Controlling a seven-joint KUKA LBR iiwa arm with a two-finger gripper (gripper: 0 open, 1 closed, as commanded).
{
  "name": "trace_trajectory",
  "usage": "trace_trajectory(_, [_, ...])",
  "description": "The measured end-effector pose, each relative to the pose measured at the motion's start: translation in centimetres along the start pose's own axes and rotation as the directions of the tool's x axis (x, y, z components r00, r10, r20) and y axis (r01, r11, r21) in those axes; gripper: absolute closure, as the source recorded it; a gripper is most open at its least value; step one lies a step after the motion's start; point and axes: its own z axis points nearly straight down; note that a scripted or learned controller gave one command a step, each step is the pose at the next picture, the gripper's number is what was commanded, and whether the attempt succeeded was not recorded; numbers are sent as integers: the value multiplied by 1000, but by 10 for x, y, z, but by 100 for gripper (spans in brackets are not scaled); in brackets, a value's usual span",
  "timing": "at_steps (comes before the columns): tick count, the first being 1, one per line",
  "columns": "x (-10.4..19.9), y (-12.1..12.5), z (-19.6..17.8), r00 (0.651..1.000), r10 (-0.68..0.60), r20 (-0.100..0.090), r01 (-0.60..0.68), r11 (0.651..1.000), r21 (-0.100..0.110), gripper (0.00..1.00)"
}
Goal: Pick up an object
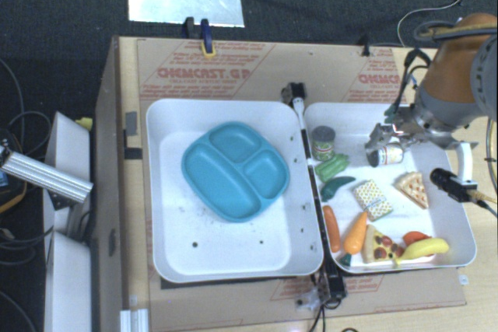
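Several toys lie loose in right bin (465, 246): banana (425, 248), carrot (355, 232), pizza slice (412, 188). Farther back, gripper (379, 145) low over small white cylinder (387, 155), seemingly touching it; finger state impossible to tell. Nothing lifted; pick apparently pending. Blue plate (235, 169) alone in left bin (167, 167).

Two white bins (233, 264) are sitting side by side. One blue divided plate (235, 169) is lying in the left bin. Right bin is holding: one can (323, 142), two carrots (355, 232), two green peppers (331, 166), two pizza slices (412, 188), one banana (425, 247), one tomato (415, 237), one checkered packet (373, 199).
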Motion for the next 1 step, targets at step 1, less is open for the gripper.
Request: trace_trajectory(1, [79, 2, -48, 1000, -2, -1, 2, 1000, 0, 100])
